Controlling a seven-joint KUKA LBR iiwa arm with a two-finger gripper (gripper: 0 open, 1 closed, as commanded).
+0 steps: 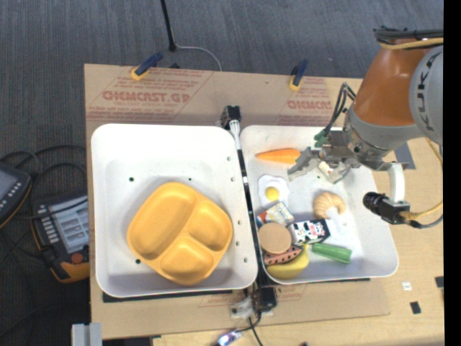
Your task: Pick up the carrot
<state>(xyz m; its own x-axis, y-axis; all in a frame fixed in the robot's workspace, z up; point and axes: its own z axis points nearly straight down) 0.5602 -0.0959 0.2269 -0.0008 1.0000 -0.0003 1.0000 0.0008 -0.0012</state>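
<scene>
Right bin floor lies bare beside carrot, near open, empty jaws.

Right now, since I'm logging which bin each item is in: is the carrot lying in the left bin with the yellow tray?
No, the carrot lies in the right bin, near its far edge, beside the gripper.

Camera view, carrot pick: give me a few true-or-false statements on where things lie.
1. The carrot lies in the right bin. True.
2. The gripper holds the carrot. False: the carrot lies beside it, on the bin floor.
3. The yellow divided plate sits in the left bin. True.
4. The fried egg is on the yellow plate. False: it lies in the right bin, below the carrot.
</scene>
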